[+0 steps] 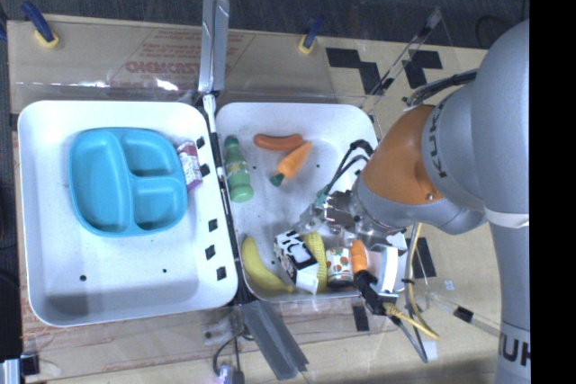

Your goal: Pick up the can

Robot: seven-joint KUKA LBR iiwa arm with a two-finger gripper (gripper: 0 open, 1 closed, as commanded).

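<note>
Orange-labelled, the can (339,266) was seen at the right bin's (270,117) near edge, beside a banana (258,268); the end effector (335,220) was lowered above it, its opening undeterminable, presumably for grasping.

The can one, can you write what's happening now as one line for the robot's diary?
arm: low over right white bin | gripper: at small orange-labelled can, front of bin | grasp: unclear | neighbours: yellow banana, black-and-white carton
</note>
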